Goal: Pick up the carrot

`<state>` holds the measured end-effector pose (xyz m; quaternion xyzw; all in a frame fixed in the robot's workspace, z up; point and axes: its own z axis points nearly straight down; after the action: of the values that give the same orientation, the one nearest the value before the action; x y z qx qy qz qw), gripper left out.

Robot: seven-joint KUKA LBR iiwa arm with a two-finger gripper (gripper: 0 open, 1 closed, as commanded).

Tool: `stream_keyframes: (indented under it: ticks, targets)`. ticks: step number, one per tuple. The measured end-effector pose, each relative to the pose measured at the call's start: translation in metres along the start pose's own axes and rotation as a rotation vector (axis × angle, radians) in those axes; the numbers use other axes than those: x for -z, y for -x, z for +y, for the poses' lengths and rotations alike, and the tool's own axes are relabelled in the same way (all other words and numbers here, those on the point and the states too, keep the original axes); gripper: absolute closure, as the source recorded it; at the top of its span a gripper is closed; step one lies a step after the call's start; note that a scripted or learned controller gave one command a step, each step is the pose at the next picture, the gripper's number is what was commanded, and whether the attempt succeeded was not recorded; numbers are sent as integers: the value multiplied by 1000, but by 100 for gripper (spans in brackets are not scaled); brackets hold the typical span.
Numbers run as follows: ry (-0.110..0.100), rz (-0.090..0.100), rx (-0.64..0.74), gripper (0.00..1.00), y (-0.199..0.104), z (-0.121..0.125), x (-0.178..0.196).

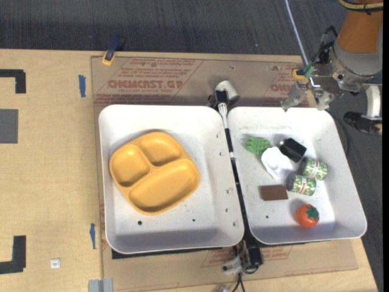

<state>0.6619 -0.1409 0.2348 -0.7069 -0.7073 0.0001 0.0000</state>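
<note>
We see the arm (358, 29) cut off at the top right corner, and its gripper (307, 93) too blurred to read

Red lettering "CHEMCAST GP" runs across the brown board (146, 83) behind the bins.

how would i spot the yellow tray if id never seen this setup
Two white bins sit side by side; look in the left bin. The yellow tray lies near its middle, with three rounded compartments. It is much larger than any item in the right bin.
</note>
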Motion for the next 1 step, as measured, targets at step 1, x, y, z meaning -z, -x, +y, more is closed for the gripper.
stream_keyframes:
  ticks: [1]
  targets:
    - [3,-1,2,100,0,1,11]
